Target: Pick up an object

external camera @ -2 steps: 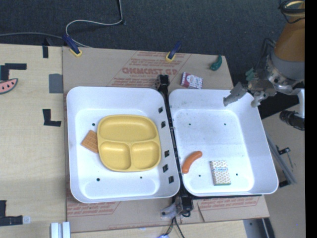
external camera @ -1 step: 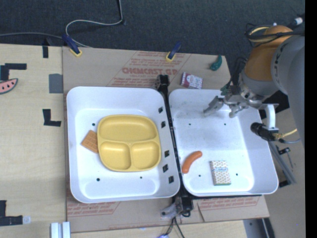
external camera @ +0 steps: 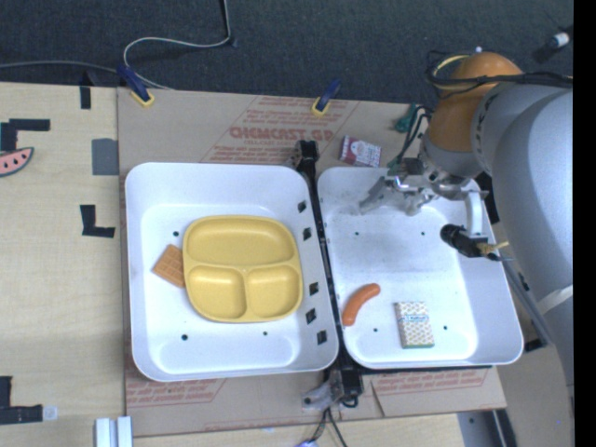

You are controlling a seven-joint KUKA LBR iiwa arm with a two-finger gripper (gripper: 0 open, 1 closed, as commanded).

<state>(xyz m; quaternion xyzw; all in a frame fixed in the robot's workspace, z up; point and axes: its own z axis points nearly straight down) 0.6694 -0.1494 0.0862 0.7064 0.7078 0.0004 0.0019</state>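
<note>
in the right bin an orange sausage-shaped piece lies near the bin's left wall, slanting from near-left to far-right, and just to its right, apart from it, a small patterned box lies flat toward the near edge. the far half of this bin's floor is bare white with a faint grey scuff across the middle. the gripper hangs at the far end of the right bin, well apart from both pieces; whether it is apart or together cannot be told from this slant, and nothing shows in its grasp. the grey arm with its orange band comes in from the right and covers that side of the bench. in the left bin a yellow divided plate sits at the middle, with a tan waffle-textured piece tucked partly under its left rim. both bins stand side by side on a brown cardboard sheet with red lettering, held at its far edge by two yellow-and-blue clamps. a small red-and-white packet lies on the cardboard just beyond the right bin. the cardboard rests on a pale wooden bench marked with black tape pieces. beyond the bench is dark carpet, crossed by a thin cable.
</note>
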